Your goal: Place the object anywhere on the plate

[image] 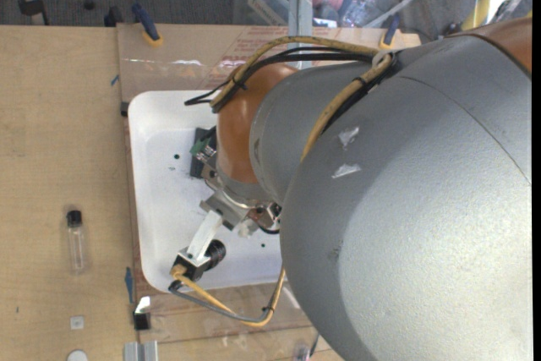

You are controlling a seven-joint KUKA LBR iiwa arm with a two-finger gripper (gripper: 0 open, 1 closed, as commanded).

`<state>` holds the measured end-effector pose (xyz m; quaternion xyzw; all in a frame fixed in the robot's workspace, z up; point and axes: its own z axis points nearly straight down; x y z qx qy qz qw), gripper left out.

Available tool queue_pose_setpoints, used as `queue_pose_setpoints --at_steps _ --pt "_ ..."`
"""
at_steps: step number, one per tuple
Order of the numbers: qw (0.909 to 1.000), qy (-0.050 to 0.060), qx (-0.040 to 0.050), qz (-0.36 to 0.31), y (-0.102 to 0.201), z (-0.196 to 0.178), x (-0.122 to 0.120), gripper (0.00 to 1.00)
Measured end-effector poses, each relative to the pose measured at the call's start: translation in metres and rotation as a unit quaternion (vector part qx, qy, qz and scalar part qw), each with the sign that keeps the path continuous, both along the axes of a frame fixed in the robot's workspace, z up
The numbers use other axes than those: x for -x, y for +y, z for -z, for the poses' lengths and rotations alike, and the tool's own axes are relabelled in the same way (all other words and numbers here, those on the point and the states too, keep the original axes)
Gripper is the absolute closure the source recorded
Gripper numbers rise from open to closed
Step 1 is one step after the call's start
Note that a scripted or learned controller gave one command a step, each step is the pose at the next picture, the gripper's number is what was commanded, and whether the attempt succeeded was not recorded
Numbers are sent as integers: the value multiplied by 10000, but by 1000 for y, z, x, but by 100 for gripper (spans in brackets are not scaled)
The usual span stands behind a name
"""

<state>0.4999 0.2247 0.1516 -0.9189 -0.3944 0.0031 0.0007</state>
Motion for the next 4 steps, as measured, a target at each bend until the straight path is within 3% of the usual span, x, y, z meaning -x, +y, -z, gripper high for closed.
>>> queue_pose_setpoints --at_steps 1,2,3,4 --pt "9887 -56 -29 1496 -1 62 18 100" --pt "9885 -52 -31 1508 -1 53 18 100" --pt "10000 -5 -5 -11 0 54 22 100" --pt "9704 -21 -9 -2414 0 -7 4 100"
